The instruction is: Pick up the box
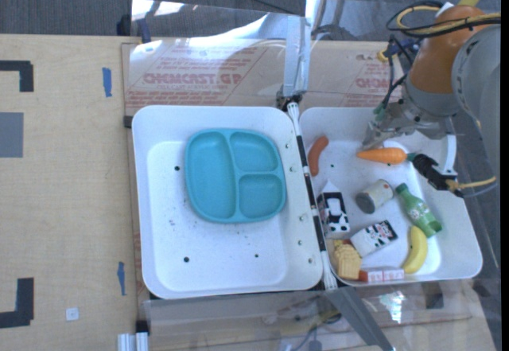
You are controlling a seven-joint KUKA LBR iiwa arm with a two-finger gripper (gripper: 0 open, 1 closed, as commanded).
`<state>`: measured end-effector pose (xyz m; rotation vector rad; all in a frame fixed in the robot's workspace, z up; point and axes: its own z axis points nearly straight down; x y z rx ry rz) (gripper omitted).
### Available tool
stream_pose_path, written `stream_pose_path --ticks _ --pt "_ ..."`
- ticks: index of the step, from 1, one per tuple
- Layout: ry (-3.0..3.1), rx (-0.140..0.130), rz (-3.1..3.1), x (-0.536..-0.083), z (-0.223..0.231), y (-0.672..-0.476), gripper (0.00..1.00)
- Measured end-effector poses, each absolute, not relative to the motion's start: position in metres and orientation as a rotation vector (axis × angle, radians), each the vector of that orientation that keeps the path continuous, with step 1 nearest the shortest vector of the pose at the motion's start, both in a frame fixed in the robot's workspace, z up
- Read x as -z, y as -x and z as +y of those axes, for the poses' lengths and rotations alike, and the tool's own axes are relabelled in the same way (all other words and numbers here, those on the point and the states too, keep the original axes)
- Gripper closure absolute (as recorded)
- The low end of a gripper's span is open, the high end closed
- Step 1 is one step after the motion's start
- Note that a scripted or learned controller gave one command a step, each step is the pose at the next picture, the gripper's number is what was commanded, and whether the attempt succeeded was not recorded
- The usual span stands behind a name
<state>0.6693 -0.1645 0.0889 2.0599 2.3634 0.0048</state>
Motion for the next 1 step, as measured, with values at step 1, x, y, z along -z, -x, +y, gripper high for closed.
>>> stream_pose_path --ticks 1 --pt "-2.061 -0.004 2.366 -0.0876 -0.1639 -0.6687 0.00"
